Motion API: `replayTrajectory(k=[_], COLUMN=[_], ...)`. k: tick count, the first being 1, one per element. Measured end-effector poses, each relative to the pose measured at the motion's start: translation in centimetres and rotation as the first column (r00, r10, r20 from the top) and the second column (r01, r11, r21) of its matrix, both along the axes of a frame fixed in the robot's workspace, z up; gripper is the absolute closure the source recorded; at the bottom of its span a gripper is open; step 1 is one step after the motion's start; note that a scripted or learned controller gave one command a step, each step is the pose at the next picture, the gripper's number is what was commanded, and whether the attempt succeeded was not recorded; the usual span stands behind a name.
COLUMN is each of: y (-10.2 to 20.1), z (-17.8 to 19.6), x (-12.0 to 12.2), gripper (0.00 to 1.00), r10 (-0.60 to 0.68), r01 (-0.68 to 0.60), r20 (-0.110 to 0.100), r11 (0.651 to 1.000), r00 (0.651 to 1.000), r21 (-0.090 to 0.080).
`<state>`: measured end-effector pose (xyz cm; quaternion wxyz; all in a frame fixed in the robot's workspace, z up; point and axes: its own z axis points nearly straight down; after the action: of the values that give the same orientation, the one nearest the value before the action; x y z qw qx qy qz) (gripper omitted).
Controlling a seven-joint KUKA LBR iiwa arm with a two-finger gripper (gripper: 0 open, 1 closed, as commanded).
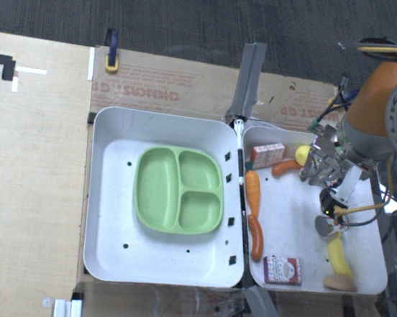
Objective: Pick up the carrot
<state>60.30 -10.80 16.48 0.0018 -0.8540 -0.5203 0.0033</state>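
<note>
Reversed red lettering on the cardboard strip behind the bins is too blurred to read, as is the print on the 2 small cartons. The carrot, orange and tapered, lies well left of the claw, along the right bin's left wall. The claw's opening cannot be told.

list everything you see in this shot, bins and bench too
left bin: 1, white, centre
plate: 1, green, three sections, in left bin
right bin: 1, white, beside left bin
carrot: 1, orange, right bin's left wall
sausage: 1, red-orange, below carrot
second sausage: 1, red-orange, top
carton: 1, red-white, top left
box: 1, red-white, bottom
banana: 1, yellow, lower right
lemon: 1, yellow, top
clamp: 1, blue-yellow, bench top
arm: 1, grey-orange, right
pincer: 1, over right bin's top
</note>
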Motion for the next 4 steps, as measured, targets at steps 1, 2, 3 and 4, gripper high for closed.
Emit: replayTrajectory(k=[1,2,3,4], y=[6.2,8.1,14.0,13.9], z=[2.3,2.3,2.3,2.8], x=[-5.8,-4.8,-10.9,-10.9], gripper=[1.00,1.00,1.00,1.00], r10=[-0.172,-0.116,-0.067,-0.069], r01=[0.172,0.116,0.067,0.069], r20=[-0.002,-0.001,-0.002,-0.011], r11=[0.985,0.993,0.998,0.998], r00=[0.985,0.993,0.998,0.998], r21=[-0.001,-0.002,-0.002,-0.005])
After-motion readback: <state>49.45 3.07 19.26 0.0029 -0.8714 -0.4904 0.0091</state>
